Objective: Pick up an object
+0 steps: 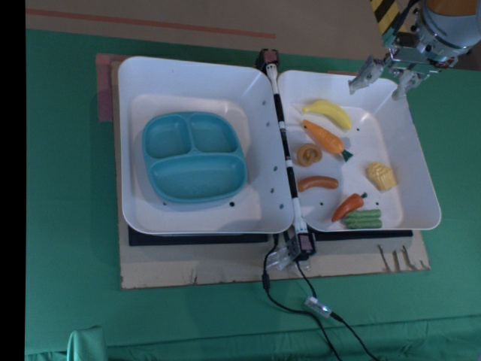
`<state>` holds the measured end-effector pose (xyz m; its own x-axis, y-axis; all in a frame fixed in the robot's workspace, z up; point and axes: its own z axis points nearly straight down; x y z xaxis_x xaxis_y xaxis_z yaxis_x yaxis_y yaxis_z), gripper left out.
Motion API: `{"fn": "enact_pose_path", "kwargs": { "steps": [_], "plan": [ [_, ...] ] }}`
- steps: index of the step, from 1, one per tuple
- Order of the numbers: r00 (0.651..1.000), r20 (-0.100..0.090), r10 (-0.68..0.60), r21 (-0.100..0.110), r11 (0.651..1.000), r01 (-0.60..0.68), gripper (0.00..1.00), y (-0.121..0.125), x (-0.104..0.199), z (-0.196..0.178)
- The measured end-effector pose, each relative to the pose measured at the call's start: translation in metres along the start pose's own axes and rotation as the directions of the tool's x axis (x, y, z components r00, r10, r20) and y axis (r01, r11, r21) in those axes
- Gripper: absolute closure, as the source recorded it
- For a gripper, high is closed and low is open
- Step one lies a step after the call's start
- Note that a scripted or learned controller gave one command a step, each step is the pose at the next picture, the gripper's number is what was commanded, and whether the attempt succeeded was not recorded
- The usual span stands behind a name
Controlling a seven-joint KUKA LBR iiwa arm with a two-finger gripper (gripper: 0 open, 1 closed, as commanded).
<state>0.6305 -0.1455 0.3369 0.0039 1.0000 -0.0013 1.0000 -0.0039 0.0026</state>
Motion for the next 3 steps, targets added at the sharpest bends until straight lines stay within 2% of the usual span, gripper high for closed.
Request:
{"fn": "enact_pose_path", "kwargs": {
  "steps": [1,2,3],
  "plan": [
    [1.0,0.0,-0.002,0.0,1.0,0.002,0.0,0.05,0.038,0.075],
    [1.0,0.006,-0.001,-0.019,1.0,0.001,0.0,0.026,0.043,0.133],
    [1.0,0.009,0.002,-0.027,1.0,-0.002,1.0,0.028,0.041,0.119]
  ]
}}
